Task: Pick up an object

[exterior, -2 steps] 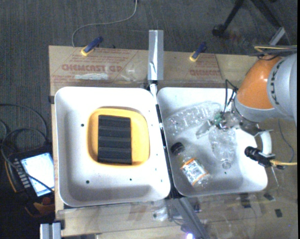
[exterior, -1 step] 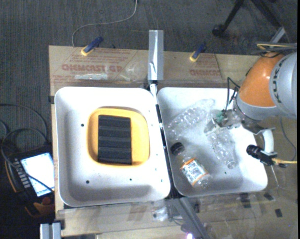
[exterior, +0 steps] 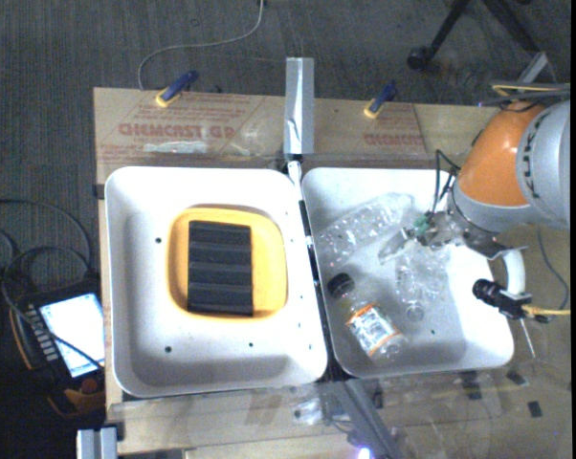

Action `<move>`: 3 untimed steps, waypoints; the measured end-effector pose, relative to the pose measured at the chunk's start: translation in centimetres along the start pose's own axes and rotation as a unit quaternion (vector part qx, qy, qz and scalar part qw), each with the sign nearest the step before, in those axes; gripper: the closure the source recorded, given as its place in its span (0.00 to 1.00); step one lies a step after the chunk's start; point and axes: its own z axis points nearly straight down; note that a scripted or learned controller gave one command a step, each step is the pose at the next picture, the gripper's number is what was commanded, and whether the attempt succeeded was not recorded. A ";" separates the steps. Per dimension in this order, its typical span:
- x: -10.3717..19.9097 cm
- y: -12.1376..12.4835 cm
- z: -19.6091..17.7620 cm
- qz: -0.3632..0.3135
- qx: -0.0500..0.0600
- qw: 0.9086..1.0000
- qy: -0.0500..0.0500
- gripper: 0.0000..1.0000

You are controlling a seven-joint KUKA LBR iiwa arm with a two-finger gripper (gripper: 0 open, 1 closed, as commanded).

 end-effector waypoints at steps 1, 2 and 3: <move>0.4 -7.4 0.9 -0.002 0.002 1.000 0.001 0.00; 0.4 -7.0 -0.4 -0.002 -0.003 1.000 0.000 1.00; 4.3 -6.6 0.7 -0.043 -0.001 0.999 -0.003 1.00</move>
